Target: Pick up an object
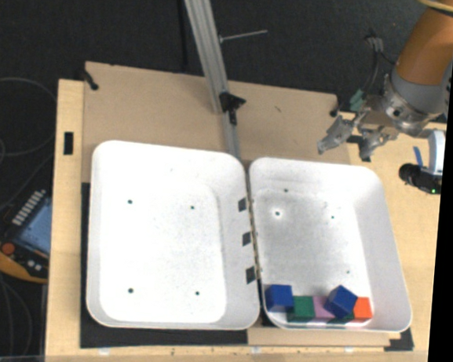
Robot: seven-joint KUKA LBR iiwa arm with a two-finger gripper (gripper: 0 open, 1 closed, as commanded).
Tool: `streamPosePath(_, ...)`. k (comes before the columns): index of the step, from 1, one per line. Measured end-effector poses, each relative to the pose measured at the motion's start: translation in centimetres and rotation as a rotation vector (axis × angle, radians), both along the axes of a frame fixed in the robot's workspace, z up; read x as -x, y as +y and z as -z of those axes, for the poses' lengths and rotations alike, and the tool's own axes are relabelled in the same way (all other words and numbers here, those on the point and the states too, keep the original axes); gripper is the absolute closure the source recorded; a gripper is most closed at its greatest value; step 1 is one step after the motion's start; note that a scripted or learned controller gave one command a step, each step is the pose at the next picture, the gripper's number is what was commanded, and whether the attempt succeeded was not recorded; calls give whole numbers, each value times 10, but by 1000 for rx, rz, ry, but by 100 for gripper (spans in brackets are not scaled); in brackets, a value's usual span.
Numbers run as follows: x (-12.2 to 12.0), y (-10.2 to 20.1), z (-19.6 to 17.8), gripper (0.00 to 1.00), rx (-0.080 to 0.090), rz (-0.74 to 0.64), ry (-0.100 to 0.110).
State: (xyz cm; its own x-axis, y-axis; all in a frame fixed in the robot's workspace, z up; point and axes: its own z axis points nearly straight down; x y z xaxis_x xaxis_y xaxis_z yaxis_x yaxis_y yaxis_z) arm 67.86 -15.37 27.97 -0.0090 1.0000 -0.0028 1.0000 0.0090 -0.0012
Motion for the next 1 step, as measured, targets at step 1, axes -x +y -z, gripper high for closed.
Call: streamPosePath(1,81,51,33,0,-4,3,5)
